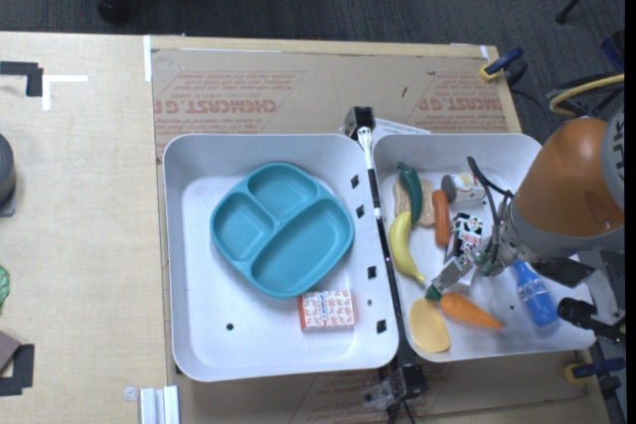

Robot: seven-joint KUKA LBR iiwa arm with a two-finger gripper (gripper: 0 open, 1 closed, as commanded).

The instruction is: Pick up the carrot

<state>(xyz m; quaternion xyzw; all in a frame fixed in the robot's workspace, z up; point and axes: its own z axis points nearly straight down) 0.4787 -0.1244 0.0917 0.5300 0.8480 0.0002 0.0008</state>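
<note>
Two neighbours, carrot (471, 311) beside banana (401, 246), blue bottle (535, 298)

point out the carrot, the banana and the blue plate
carrot (471, 311), camera view, middle of its orange body
banana (401, 245), camera view, middle of its curve
blue plate (241, 223), camera view, left rim

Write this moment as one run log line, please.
gripper: over right bin, beside carrot | carrot: lying in bin, not held | status: ungrasped

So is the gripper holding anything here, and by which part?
Cannot be told. The gripper sits by the carrot and its green top, but no grasp is visible.
</note>
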